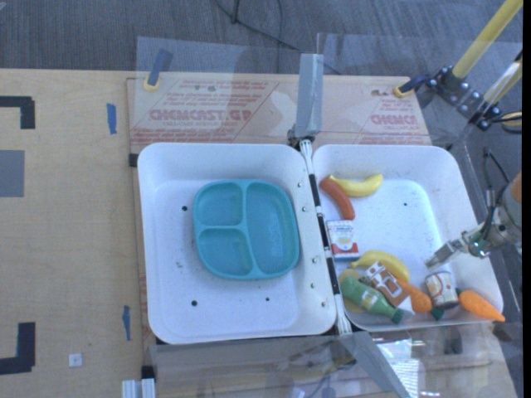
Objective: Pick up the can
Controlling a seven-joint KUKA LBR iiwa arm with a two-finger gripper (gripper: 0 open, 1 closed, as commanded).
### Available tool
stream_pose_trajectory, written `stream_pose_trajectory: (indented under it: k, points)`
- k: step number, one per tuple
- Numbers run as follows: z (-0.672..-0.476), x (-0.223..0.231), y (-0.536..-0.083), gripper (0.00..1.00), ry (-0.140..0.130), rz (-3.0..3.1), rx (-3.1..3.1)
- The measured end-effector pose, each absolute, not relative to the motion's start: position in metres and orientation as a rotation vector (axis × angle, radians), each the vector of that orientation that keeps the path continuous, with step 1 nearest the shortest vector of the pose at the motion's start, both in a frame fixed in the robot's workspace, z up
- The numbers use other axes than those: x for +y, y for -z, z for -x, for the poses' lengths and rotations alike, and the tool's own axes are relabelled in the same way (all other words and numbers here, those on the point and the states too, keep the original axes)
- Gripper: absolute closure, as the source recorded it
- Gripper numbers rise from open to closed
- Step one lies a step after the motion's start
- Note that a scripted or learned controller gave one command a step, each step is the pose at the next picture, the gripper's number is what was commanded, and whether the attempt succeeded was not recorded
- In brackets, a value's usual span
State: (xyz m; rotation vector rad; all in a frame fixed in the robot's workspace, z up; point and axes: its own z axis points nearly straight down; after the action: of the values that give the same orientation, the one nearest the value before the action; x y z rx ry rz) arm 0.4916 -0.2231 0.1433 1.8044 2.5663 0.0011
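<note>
I have the gripper (450,254) over the right bin (440,162), near its right wall, with the wrist coming in from the right edge of the view. I cannot tell from this angle how the claw stands.

The can (440,288) stands just below the claw toward the near rim of the bin, close under it but with a sliver of white floor between them. Right of the can and lower lies a carrot (480,305), its tip pointing to the corner. Left of the claw, lower, I see a heap: a green bottle (370,298), a second banana (386,261) and a small carton (343,239). Farther left and up from the claw lie a sausage (338,197) and a banana (359,184). Well to the left, in the other bin (166,172), sits a teal divided plate (246,228).
</note>
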Motion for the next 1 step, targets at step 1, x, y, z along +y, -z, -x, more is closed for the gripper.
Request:
stream_pose_trajectory:
  k: [1]
  points:
    - [-0.4929, -0.2245, -0.1530, 1.00, -0.004, -1.805, 2.560]
